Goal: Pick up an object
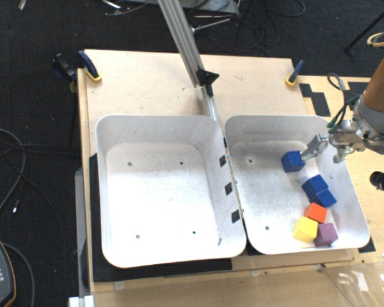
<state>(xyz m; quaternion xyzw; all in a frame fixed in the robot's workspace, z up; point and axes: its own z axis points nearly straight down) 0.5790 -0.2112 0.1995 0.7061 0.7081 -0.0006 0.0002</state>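
On the pale wooden counter, the right white bin holds blue, orange, yellow and purple foam cubes; the jaws' spread I cannot tell.

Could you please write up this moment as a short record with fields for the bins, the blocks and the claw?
left bin: white bin, no blocks in it
right bin: white bin, holding five blocks
blocks: small blue cube; larger blue block; orange cube; yellow cube; purple cube
cluster: orange, yellow and purple packed together in the near right corner
claw: claw over the right bin, just right of the small blue cube
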